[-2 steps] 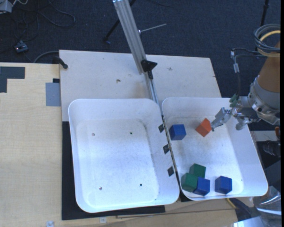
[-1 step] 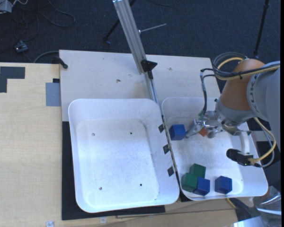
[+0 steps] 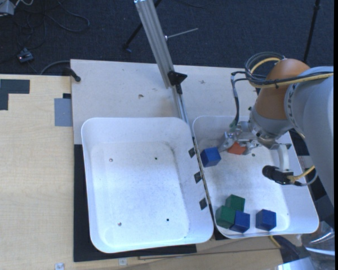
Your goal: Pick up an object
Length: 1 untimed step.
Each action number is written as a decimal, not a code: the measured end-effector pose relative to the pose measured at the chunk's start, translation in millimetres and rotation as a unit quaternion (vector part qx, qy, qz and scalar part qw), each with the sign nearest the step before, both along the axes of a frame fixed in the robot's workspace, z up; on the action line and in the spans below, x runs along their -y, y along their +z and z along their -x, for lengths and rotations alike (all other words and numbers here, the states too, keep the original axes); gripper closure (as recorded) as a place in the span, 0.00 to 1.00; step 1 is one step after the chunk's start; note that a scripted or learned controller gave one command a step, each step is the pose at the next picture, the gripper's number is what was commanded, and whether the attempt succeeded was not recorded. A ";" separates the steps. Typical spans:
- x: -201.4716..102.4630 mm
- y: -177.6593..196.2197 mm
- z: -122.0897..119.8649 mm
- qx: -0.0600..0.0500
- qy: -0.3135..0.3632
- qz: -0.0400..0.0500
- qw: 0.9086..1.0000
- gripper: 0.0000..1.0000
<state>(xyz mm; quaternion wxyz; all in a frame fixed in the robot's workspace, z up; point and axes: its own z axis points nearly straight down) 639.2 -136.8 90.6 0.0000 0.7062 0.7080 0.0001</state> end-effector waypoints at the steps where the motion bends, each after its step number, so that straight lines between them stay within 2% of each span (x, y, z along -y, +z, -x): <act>1: 1.2 7.8 4.0 -0.008 0.001 -0.001 1.000 1.00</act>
